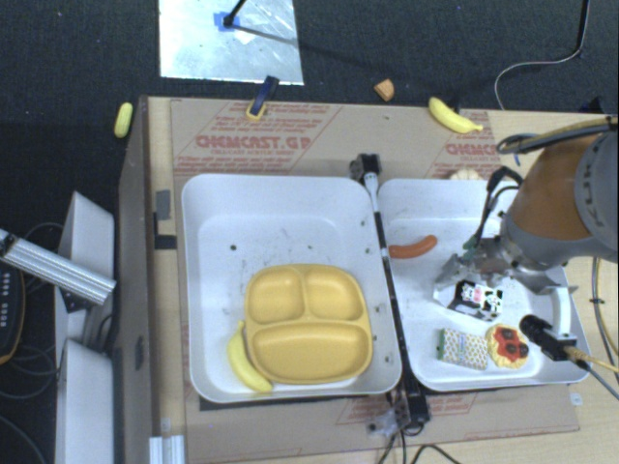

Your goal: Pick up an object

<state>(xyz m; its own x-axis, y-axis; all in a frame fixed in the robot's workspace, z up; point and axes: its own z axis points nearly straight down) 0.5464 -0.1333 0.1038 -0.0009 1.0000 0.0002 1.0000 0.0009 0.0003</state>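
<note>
My gripper (pixel 469 274) is low in the right bin (pixel 426 196), reaching in from the right. It hangs just over a small black-and-white toy (pixel 481 299), close to it or touching it. An orange-red sausage (pixel 412 248) lies to the gripper's left near the bin divider. A green-and-white patterned block (pixel 462 348) and a red-and-yellow round toy (pixel 508 346) sit at the bin's front. Nothing is visibly held.
The left bin (pixel 222 211) holds a yellow divided plate (pixel 308 322) with a banana (pixel 247 361) against its front left edge. On the bench behind the bins lie another banana (pixel 453 114) and a small orange piece (pixel 385 89).
</note>
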